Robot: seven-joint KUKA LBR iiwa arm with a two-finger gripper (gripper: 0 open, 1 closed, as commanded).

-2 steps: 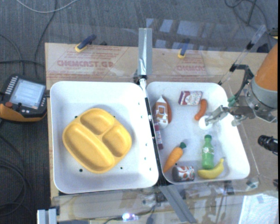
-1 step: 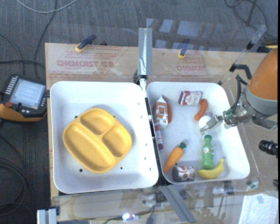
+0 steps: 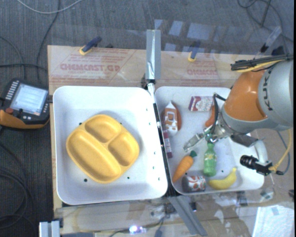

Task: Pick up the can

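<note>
a: can [image 3: 194, 183] lies on its side at the near edge of the right bin [image 3: 185, 94], toward that bin's near-left corner. carrot [image 3: 183, 167] sits just above it, tip angled toward the can. green bottle [image 3: 209, 159] stands just right of the carrot, and the banana [image 3: 223, 178] lies right beside the can, along the same near edge.

b: and your gripper?

a: gripper [image 3: 201, 139] hangs over the middle of the right bin, near the bottle's cap, well short of the can. i can't tell how the fingers are set; the metal parts blur into one streak. nothing is visibly held.

b: then how should you run the approach?

a: my judgement: you need to bring the tool toward the near edge and come down on the can's round side, fingers straddling it across its short width. you have little room, with the bin wall on one side and the banana and carrot crowding the others. a slanted descent would likely nudge the bottle over, so go straight down.

b: what's unclear to you?

a: the can's label and exact ends are too small to read. the arm's orange band [image 3: 244, 102] covers part of the bin's right side. the left bin [image 3: 69, 186] holds a yellow divided tray [image 3: 102, 147], well apart from all this.
</note>
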